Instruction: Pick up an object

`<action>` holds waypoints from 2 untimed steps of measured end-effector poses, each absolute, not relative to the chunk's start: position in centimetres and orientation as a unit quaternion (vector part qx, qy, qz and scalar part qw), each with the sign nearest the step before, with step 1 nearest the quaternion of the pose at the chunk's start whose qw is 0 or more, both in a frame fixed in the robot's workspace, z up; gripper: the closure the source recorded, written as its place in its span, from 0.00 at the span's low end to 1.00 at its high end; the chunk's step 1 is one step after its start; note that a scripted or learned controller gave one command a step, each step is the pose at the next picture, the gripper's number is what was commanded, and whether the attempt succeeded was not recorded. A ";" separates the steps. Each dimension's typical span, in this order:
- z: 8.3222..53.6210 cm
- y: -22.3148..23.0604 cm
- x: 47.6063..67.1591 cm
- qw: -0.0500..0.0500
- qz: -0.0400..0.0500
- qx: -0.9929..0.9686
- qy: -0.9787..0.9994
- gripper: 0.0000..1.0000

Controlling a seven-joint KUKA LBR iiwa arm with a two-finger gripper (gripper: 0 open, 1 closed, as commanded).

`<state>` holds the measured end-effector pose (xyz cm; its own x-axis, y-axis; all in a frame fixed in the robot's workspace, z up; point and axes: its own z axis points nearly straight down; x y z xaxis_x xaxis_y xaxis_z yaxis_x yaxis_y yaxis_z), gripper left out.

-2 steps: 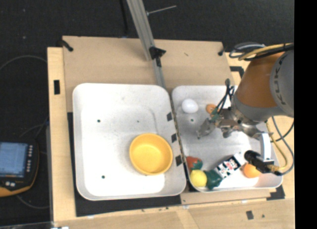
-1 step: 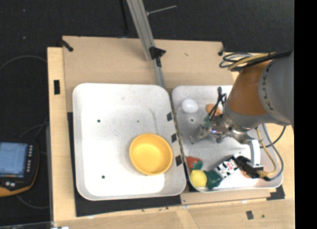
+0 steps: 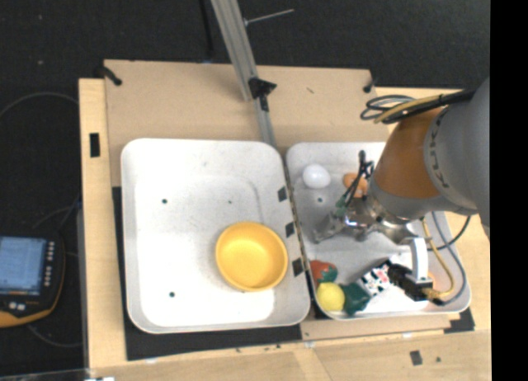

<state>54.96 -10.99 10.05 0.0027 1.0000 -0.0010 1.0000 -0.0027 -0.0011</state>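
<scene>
— Yellow bowl (image 3: 252,256) sits in the left bin (image 3: 165,173). What's in the right bin (image 3: 330,165)?

— Lots! A white ball (image 3: 315,176) at the back. A yellow ball (image 3: 330,296), something green (image 3: 357,298) and something red (image 3: 322,272) at the front.

— Where's the tool (image 3: 351,221)?

— Down in the right bin, under the grey and orange arm (image 3: 421,169). I can't tell if it's spread or pinching anything

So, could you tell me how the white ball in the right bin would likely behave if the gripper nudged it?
The white ball looks round and smooth, so it would probably roll rather than slide. It sits near the right bin corner, so the wall may stop it. It seems small, likely light.
</scene>
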 end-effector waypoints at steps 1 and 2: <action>11.2 -11.1 55.1 -0.001 -0.001 -0.710 -0.704 1.00; 17.5 -11.7 55.2 -0.003 -0.002 -0.708 -0.706 1.00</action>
